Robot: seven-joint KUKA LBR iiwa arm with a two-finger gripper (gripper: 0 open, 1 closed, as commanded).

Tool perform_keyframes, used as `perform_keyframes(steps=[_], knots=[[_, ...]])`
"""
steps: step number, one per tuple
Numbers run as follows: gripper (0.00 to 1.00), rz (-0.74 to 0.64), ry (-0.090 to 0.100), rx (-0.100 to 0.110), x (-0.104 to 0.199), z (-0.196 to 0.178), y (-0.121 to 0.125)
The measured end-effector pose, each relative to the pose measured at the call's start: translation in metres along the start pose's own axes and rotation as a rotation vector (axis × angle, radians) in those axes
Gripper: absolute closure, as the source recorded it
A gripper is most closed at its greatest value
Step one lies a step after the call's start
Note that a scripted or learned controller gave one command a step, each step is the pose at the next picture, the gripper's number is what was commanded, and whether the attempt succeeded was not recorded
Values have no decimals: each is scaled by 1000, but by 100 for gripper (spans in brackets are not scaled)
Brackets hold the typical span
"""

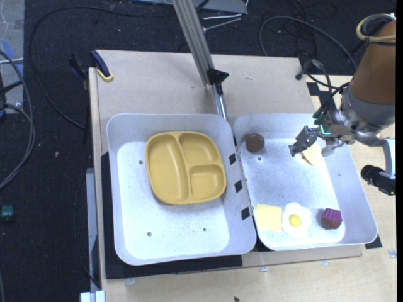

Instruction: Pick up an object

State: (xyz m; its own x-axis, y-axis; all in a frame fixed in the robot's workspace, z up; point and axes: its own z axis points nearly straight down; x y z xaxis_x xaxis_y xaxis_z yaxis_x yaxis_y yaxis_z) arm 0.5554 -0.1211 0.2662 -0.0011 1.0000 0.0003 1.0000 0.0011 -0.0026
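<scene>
My gripper hangs over the far right part of the right bin, its two fingers spread open. A small pale yellow piece lies just below and between the fingertips; nothing is gripped. A brown round object sits at the bin's far left. Along the near edge lie a yellow cheese-like square, a fried egg and a small purple object.
The left bin holds a yellow divided plate. A metal pole slants down to the gap between the bins. Black cables lie around the bench.
</scene>
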Motion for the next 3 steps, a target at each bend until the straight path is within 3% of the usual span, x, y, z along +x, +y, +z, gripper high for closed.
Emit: perform_keyframes(steps=[1,3], knots=[[0,0,0,-2,0,-1,0],[0,2,0,2,6,97,12]])
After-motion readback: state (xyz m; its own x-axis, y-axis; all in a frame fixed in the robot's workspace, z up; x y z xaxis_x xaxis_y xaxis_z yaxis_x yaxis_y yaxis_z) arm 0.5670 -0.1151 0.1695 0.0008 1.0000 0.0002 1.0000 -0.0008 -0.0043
